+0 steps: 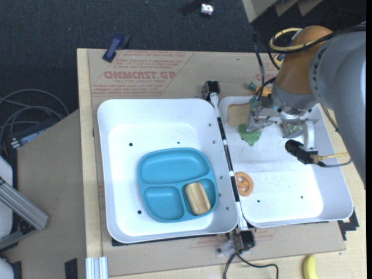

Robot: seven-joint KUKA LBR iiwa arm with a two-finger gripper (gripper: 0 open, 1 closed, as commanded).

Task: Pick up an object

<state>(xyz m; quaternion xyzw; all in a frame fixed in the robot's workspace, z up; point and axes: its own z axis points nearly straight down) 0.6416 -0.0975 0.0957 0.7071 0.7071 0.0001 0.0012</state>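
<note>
Two shallow white bins side by side on the desk point(145, 77). In the left bin point(116, 156), a blue divided tray point(168, 170), with a tan cylindrical block point(197, 197) lying in its lower right compartment. In the right bin point(290, 196), a small orange pretzel-like ring point(244, 185) near the left wall, just beside the divider. Farther back in the same bin, a flat tan piece point(235, 115) in the far left corner and a small green object point(251, 135) just in front of it. Arm point(302, 68) reaching in from the right, orange band above the wrist, jaws point(256, 124) lowered over the green object, apparently touching its top. Fingers too blurred and shadowed to tell how far apart, or whether anything sits between them.
</note>
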